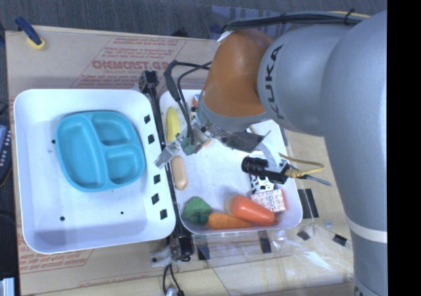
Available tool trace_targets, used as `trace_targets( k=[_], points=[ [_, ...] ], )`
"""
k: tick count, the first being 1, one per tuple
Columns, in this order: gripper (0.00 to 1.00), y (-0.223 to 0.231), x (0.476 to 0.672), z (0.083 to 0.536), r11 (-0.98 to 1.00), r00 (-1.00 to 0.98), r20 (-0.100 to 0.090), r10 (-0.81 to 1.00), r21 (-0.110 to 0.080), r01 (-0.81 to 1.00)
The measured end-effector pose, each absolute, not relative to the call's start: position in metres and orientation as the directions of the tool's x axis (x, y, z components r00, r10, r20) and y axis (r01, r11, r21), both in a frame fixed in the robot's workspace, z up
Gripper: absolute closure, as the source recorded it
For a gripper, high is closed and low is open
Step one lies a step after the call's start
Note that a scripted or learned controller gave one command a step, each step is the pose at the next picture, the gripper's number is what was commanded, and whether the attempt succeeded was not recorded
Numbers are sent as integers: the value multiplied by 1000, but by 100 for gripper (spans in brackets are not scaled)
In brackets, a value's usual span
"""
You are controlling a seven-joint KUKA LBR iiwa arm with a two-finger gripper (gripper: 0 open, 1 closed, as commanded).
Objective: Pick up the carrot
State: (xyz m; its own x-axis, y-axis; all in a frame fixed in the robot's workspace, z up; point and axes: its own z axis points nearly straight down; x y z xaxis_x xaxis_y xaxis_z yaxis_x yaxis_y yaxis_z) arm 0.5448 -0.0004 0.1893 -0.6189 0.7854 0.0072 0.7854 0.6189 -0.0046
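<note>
I see the arm (316, 77) reaching in from the right over the right bin (220, 170), with the fingers (179, 150) down near that bin's left wall. I cannot tell from here whether they are wide or narrow; the tips are small and partly lost against the clutter, and I see nothing between them. A banana (172, 123) lies just above the fingers, and a tan sausage-shaped piece (178, 173) lies just below them, close but I can't say touching. The carrot (227, 221) lies well below and to the right of the fingers, along the bin's near wall, its green top (196, 210) pointing left. A red-orange piece (253, 210) rests against the carrot's right side, with a small carton (270, 197) just beyond. The left bin (33, 176), left of the fingers, holds a blue tray (99, 150).
</note>
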Motion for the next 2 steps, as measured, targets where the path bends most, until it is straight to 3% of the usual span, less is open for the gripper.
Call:
trace_targets(
  k=[1, 2],
  points=[
    [0, -41, 616, 192, 689, -689, -2, 725, -1, 725],
    [0, -98, 640, 128, 850, -850, 0, 527, -2, 527]
  ],
)
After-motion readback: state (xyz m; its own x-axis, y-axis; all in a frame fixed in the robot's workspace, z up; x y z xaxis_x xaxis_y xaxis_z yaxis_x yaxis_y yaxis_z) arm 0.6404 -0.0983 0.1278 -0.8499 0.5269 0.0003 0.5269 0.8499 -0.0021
